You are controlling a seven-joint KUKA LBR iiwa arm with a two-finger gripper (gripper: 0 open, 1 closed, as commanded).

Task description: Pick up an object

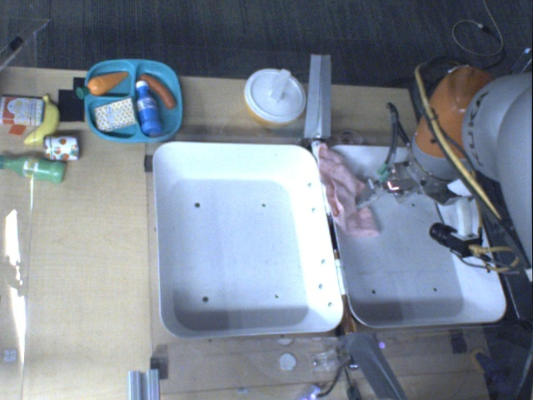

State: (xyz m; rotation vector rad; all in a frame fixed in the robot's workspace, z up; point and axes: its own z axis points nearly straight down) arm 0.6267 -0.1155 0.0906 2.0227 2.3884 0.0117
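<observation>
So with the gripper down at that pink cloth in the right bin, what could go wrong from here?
The pink cloth lies bunched against the right bin's left wall, partly draped toward the divider, so a lift may snag or drag it over the edge. The gripper meets only the cloth's right edge; a thin pinch of limp fabric could slip out. Its fingers are also close to the bin floor and could scrape it.

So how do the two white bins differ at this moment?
The left bin lies bare, with only small dark dots on its floor; the right bin holds a crumpled pink cloth against its left wall. The gripper reaches into the right bin, not the left. Both are shallow, white and round-cornered.
</observation>
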